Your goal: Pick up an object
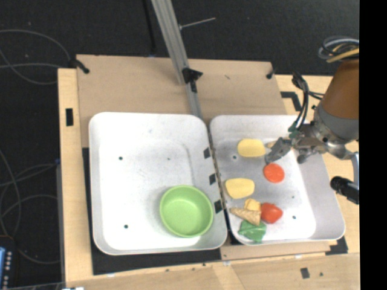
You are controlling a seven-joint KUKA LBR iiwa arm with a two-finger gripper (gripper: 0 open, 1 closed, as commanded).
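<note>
The right bin [314, 216] holds several small objects: a yellow lump [251, 147] near its top, an orange-red round piece [274, 173] in the middle, a second yellow piece [239, 188], a tan wedge [248, 212], a red piece [271, 212] and a green piece [252, 231] at the front. My gripper [289, 150] hangs over the upper right part of this bin, just above and right of the orange-red piece and right of the yellow lump. Its fingers stand apart with nothing between them.
The left bin [121, 144] holds a light green bowl [185, 211] near its front right corner. A slanted metal pole [175, 47] rises behind the bins. The grey and orange arm [341, 101] comes in from the right, over the right bin's edge.
</note>
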